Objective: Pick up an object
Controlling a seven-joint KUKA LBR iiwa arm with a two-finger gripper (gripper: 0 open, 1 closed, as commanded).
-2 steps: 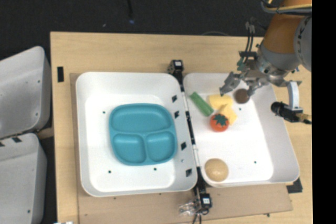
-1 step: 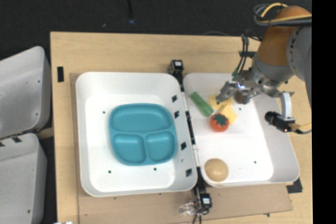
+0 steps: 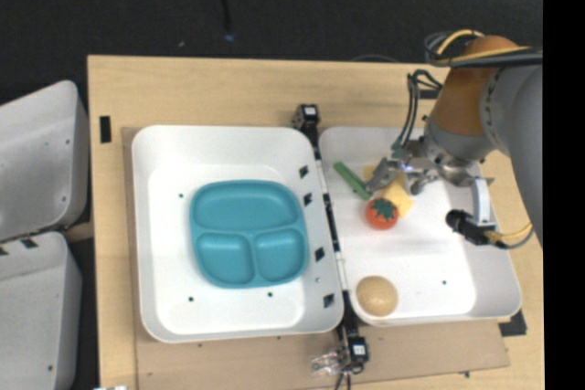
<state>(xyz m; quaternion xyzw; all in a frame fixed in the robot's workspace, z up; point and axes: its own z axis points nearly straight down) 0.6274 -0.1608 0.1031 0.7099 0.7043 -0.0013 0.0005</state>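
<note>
My gripper [image 3: 400, 177] hangs low in the upper middle of the right bin [image 3: 457, 288], right over a yellow piece [image 3: 399, 199]. A red tomato-like toy [image 3: 383, 212] lies touching the yellow piece on its lower left. A green stick [image 3: 351, 179] lies slanted just left of the gripper. A tan round object [image 3: 376, 295] rests in the bin's near left corner. The gripper's body hides the top of the yellow piece.
The left bin [image 3: 164, 288] holds a teal divided plate [image 3: 248, 230]. The grey arm with its orange band [image 3: 466, 100] reaches in from the right over the bin's far right corner. A black cable fitting [image 3: 462, 225] hangs by the right wall.
</note>
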